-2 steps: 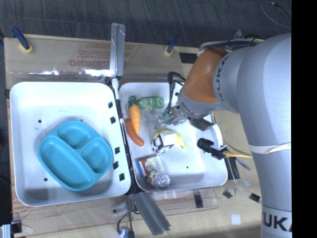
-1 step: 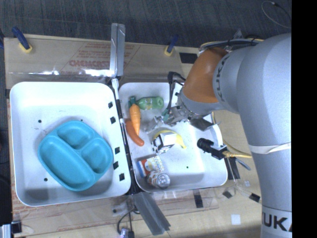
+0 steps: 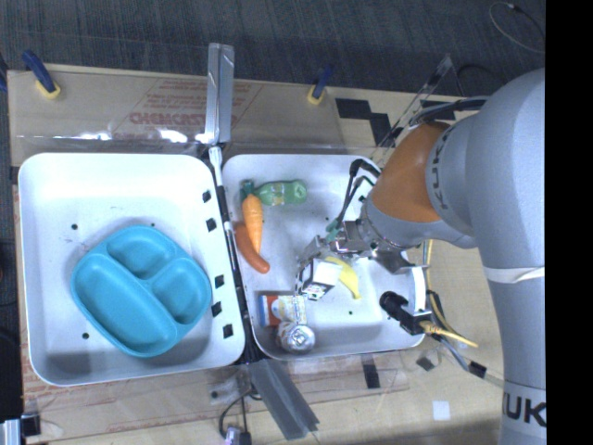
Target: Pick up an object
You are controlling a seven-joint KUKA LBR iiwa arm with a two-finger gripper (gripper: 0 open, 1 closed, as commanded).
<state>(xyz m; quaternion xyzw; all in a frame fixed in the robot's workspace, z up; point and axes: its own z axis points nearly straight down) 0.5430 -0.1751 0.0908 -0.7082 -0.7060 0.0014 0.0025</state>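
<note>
Two white bins sit side by side on the tabletop (image 3: 102, 95). The left bin (image 3: 51, 188) holds a blue divided plate (image 3: 139, 290), lying flat toward its near side.

The things to pick from are all in the right bin (image 3: 306, 170). An orange carrot (image 3: 251, 235) lies by that bin's left wall with its leafy end pointing to the far side. Just beyond its top is a green thing (image 3: 281, 193) with a paler end, too blurred for me to name. At the near edge a silvery can (image 3: 296, 338) stands against a red and orange box (image 3: 272, 306), and the can covers part of the box.

The grey arm (image 3: 482, 174) comes in from the right, and its orange band (image 3: 412, 185) hangs over the bin's right rim. The jaws are low over the middle of the right bin. Directly under them is a white packet (image 3: 320, 276) with dark marks, and a yellow banana (image 3: 349, 280) is touching its right side. The wrist hardware hides the upper part of both. From here I cannot tell whether the jaws are apart or together, or whether they touch the packet. The arm's bulk also covers the bin's right wall.
</note>
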